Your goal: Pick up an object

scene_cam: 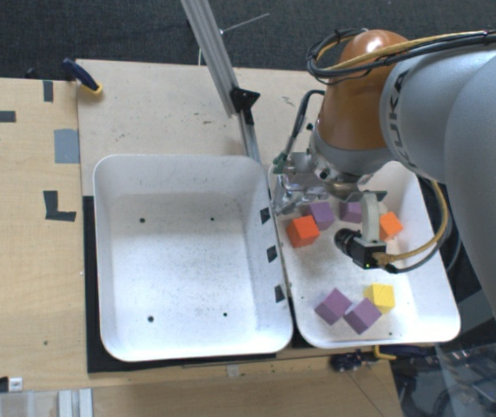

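Over the far part of the right bin (pixel 430 315) the grey arm comes in from the right, its orange band (pixel 356 94) above the wrist. My gripper (pixel 298 191) hangs low by the bin's left wall. Just below it lies an orange cube (pixel 302 231), with a purple cube (pixel 322 214) touching it on the right. Another purple cube (pixel 352 212) and a second orange cube (pixel 391 225) sit partly hidden behind the wrist camera and cable. Nearer the front lie two purple cubes (pixel 333 305) (pixel 362 316) and a yellow cube (pixel 382 296).
The left bin (pixel 113 233) stands beside the right one, their walls meeting at the middle. A slanted metal pole (pixel 217 55) rises behind the bins. A blue and yellow clamp (pixel 82 75) lies at the bench's far left.
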`<state>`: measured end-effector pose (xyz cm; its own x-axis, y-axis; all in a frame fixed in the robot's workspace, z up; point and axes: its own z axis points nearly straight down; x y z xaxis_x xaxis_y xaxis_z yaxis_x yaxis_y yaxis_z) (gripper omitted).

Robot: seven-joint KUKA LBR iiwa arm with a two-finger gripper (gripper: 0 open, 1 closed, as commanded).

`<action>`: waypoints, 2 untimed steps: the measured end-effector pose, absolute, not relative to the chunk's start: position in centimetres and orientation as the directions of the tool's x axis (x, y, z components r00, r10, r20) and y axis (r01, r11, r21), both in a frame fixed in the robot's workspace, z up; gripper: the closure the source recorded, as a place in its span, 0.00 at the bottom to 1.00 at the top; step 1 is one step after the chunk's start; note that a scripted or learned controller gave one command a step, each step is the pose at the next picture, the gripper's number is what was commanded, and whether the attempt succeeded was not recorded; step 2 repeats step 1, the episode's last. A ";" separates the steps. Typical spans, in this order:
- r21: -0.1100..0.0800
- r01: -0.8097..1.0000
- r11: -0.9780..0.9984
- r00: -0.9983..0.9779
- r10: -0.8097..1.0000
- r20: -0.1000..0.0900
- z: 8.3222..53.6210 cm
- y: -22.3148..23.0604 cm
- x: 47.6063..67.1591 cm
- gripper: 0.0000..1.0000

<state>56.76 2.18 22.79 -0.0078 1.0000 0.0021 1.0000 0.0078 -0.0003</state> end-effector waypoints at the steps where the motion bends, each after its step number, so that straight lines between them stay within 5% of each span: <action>1: -0.002 1.000 0.008 -0.008 1.000 0.002 22.1 8.0 57.6 1.00; 2: -0.002 1.000 0.008 -0.008 1.000 0.002 22.1 8.0 57.6 1.00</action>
